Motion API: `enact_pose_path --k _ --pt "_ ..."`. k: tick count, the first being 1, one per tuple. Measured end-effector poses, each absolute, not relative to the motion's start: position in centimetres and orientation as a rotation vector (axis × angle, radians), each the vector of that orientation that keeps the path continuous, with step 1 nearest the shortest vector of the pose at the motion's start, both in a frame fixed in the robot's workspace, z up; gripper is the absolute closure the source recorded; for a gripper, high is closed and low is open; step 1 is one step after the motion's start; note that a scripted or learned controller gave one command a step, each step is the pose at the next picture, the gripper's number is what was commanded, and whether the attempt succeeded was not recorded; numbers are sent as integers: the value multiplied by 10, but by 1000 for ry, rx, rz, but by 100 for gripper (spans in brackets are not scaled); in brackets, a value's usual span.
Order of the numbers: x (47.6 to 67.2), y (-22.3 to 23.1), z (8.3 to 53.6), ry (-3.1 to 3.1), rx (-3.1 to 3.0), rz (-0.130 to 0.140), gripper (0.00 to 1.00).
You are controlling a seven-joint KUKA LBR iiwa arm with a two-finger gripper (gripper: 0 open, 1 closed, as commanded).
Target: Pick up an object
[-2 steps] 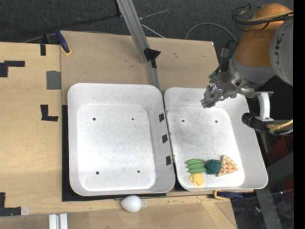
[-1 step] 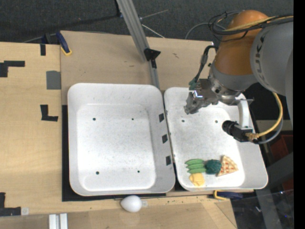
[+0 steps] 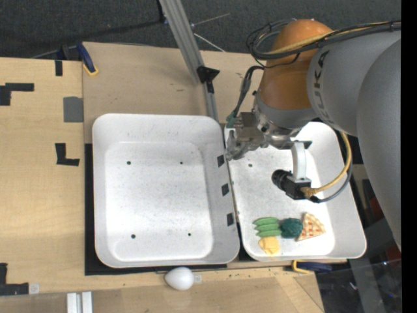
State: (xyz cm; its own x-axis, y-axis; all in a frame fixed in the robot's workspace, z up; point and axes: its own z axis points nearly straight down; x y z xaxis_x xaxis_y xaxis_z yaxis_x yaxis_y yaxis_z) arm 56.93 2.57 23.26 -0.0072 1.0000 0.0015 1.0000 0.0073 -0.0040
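Wooden bench; grey arm reads "KUKA" beside orange band.

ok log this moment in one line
arm: over right bin | claw: at its back left edge | toys: front of right bin, untouched | egg: on bench, in front of left bin

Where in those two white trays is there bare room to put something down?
The left bin has open floor wall to wall. The right bin is crowded: gripper at its upper left, toy food along the near edge, with a bare strip between.
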Motion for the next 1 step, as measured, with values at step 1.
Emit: enact_pose_path --k 1 --pt "567 72 223 -2225 -2212 4 100"
